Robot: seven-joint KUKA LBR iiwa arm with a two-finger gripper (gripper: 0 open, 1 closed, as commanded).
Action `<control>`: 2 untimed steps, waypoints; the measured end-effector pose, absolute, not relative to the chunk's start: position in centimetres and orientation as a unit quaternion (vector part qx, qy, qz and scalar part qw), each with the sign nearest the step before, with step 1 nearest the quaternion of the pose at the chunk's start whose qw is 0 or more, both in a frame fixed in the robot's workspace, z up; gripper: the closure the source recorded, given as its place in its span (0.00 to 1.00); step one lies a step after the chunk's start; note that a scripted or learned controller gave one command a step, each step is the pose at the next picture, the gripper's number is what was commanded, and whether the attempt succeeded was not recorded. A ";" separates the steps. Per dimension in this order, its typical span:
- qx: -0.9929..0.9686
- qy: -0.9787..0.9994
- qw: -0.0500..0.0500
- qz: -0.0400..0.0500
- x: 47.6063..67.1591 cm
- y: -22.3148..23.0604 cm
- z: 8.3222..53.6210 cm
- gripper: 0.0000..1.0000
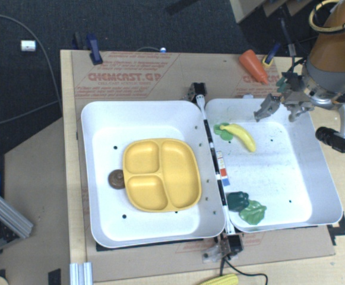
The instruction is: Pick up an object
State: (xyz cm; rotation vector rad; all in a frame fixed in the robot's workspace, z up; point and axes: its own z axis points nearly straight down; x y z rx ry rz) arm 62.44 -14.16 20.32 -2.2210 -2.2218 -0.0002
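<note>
Left bin [95, 159]: one yellow divided plate [160, 174], lying flat near the middle, and a small brown disc [116, 179] just beside the plate's left edge, partly tucked under it. Right bin [315, 177]: a banana [241, 136] near the far-left corner, touching a small green piece [222, 130] at its left end; at the near-left corner a dark green object [238, 200] touching a lighter green leafy object [253, 212]. Outside the bins, on the board beyond the right bin — an orange carrot-like item [254, 66]. Gripper [282, 109]: poised above the far edge of the right bin, its two fingers spread apart with nothing between them, the left fingertip [267, 108] pointing toward the banana but well short of it. Task status — not started in any visible sense: no object is lifted, none is touched, all rest on the bin floors. The banana is the closest candidate, to judge by position. Remaining: travel over a chosen object, descent, closing on it, lift. The banana's curve and the green piece pressed against it may make a clean grasp harder.
</note>
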 end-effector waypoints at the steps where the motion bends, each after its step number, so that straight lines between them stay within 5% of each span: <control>1: -0.707 -0.707 0.001 0.001 61.6 -10.9 9.0 0.00; 2: -0.707 -0.707 0.000 -0.001 61.8 -10.9 10.1 1.00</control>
